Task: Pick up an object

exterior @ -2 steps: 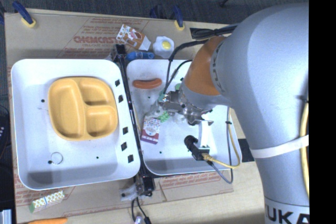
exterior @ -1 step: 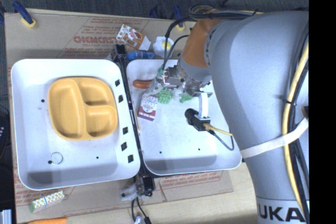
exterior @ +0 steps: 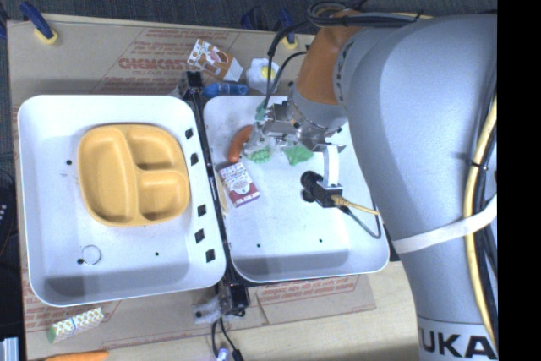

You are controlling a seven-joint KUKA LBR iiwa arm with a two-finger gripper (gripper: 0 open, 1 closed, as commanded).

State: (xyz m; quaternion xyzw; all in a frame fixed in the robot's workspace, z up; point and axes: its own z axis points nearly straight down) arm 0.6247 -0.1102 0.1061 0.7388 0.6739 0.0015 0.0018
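Right bin (exterior: 296,270): taken as the reference for all positions below; it stands on a printed cardboard sheet (exterior: 101,46), with the left bin (exterior: 51,266) touching its left wall.

Arm (exterior: 423,139): enters over the right wall of the right bin; the orange band (exterior: 319,68) sits above the bin's far rim.

Gripper (exterior: 275,134): low over the far half of the right bin, nearer its left wall; whether it is released, clenched or grasping cannot be told from this view.

Things available for picking, all inside the right bin: an orange piece (exterior: 239,144) by the left wall in the far half, tilted; a green piece (exterior: 259,154) just beside it and directly under the gripper; a second green piece (exterior: 297,154) near the bin's middle, on the gripper's other side; a red-and-white packet (exterior: 238,183) flat on the floor by the left wall, about midway along it.

Outside the right bin: a yellow divided tray (exterior: 133,173) in the left bin; a small printed carton (exterior: 208,57) and a blue item (exterior: 225,87) beyond the far left corner.
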